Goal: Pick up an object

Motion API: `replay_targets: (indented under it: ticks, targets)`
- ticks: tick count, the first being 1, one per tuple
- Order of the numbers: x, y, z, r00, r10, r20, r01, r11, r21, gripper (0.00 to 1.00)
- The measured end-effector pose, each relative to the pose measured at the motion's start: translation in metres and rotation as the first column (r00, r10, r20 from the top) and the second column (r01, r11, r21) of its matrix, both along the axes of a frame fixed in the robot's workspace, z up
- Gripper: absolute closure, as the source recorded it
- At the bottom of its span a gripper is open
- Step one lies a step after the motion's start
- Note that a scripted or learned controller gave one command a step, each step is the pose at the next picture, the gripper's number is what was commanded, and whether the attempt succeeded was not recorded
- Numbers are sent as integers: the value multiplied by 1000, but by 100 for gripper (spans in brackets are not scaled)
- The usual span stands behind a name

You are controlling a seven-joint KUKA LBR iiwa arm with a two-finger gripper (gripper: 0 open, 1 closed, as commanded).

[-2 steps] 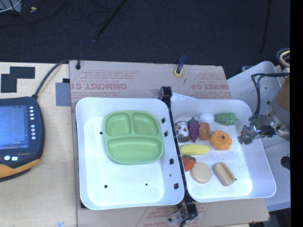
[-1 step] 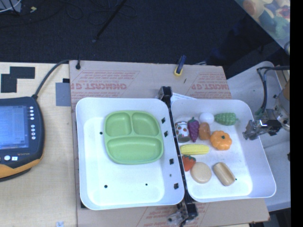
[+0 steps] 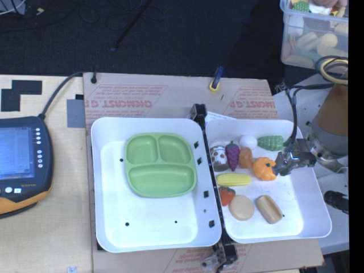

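Note:
The right bin [image 3: 310, 223] holds several toy foods. Among them are purple grapes [image 3: 232, 154], a yellow corn cob [image 3: 234, 180], a bumpy green vegetable [image 3: 271, 143], a white egg [image 3: 248, 141], a round tan bun [image 3: 242, 207] and a brown bread roll [image 3: 269, 209]. An orange fruit [image 3: 263, 168] lies near the bin's middle. My gripper [image 3: 285, 163] is low in the bin, just right of the orange fruit and touching or nearly touching it. Nothing is seen lifted.
The left bin [image 3: 114, 220] carries a green divided plate [image 3: 160, 165]. A teach pendant [image 3: 23, 161] lies on the bench at far left. A clear tub of toys [image 3: 315, 30] stands at the back right. Cables [image 3: 293, 110] run beside the right bin's far corner.

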State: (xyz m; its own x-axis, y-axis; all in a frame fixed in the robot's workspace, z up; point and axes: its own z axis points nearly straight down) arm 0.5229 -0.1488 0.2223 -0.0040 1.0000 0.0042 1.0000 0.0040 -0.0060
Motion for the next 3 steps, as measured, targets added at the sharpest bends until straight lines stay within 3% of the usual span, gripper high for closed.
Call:
replay_targets:
  ticks: [2,3]
  targets:
    - [2,100,-3,1000,1,0,-1,1000,-1,100]
    - [-21,119,-1,1000,-2,-1,2,1000,-2,100]
